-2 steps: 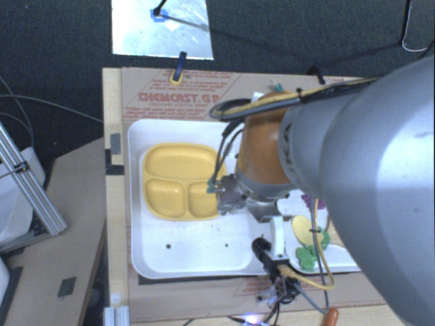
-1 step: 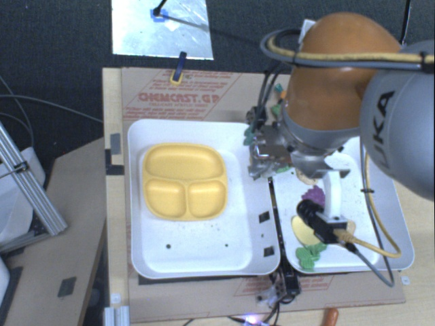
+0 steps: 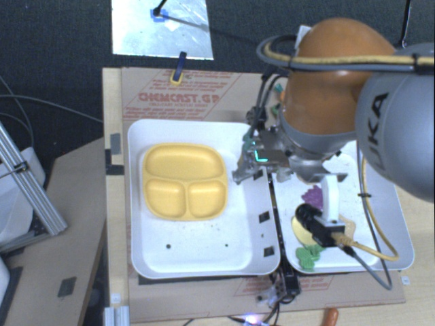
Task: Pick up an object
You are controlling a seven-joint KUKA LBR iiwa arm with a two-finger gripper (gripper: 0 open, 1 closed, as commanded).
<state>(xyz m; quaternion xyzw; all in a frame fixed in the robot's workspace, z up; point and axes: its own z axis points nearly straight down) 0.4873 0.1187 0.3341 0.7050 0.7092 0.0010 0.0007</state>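
One grey arm with an orange band [image 3: 380,114] is extended from the frame's right; "KA" is legible on it. The shallow white left bin [image 3: 136,202] and right bin [image 3: 397,246] rest on a brown sheet [image 3: 178,97] printed "CHEMCAST GP". A yellow three-compartment plastic tray [image 3: 185,180] lies centre-left, a small purple piece [image 3: 312,195] lower right. The gripper [image 3: 255,167] is positioned over the divide between them; whether it is parted or closed cannot be told. One target should be centred beneath it before descent.
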